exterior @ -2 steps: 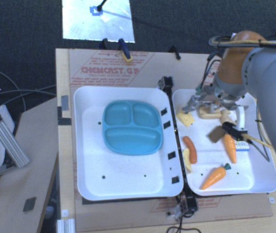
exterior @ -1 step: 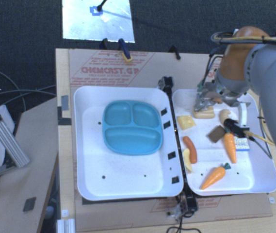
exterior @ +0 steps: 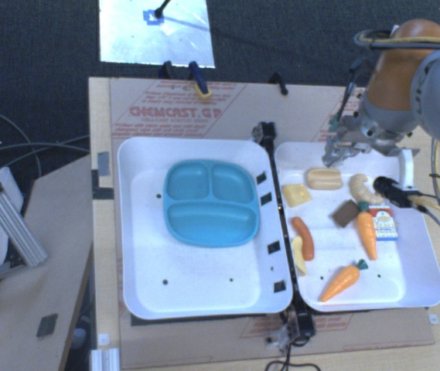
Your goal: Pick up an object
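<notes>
Camera view has the claw hanging over the back edge of the right bin, and whether it is spread or pressed together I cannot tell from this angle. Nothing can be seen held in it. Just in front of it lies a tan bread roll, with a pale yellow cheese wedge beside that. Further right, a beige peanut-shaped piece, a brown block, and a carrot lying against a small red-and-white carton. Nearer the front sits a second carrot, and along the divider a red sausage. Over in the left bin, a blue divided plate rests alone, well apart from the arm.
</notes>
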